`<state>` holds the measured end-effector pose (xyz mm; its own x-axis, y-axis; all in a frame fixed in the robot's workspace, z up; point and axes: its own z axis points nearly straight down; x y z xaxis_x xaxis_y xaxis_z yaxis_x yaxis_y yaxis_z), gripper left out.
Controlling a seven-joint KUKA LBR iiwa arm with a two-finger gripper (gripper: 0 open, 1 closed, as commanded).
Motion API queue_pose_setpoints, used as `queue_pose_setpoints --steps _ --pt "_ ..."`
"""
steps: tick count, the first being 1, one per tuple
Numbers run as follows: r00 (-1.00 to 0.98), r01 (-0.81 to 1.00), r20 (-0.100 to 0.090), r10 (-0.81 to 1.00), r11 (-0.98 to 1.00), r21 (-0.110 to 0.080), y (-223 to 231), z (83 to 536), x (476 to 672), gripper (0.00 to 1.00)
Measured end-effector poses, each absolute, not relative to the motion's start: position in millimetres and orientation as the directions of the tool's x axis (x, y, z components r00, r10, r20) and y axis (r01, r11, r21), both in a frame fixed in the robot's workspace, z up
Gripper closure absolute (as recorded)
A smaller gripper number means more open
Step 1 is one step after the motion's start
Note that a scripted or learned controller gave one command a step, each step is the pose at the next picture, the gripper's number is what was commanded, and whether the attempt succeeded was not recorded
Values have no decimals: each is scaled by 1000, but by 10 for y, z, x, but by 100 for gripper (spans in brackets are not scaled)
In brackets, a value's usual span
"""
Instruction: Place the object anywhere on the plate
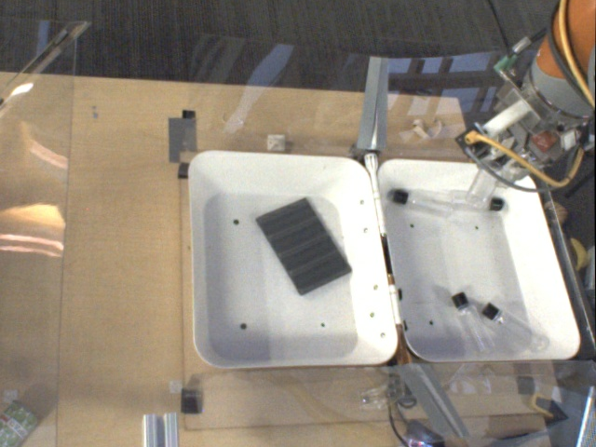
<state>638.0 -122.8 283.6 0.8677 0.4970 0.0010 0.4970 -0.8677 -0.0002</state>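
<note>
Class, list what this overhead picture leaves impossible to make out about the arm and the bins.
- Gripper, camera view: fingers too small and cluttered by cables to read.
- Arm: cut off by the top right corner.
- Clear pieces in the right bin: see-through, outlines too faint to identify.
- Dark ridged slab in the left bin: material unclear.

Dark ribbed rectangular plate (304,246), flat and askew, in left bin (209,277)

Grey arm (549,82), orange band, yellow cable (507,154)
</note>
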Motion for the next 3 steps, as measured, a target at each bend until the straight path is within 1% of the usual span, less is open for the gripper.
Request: queue_pose_setpoints --steps 1,2,3 --pt "979 203 4 203 -979 0 -760 3687 6208 100" --pt "978 211 0 211 -978 -1 -1117 3237 6560 100" --pt "972 236 -1 236 -972 0 -1272 3126 6630 100"
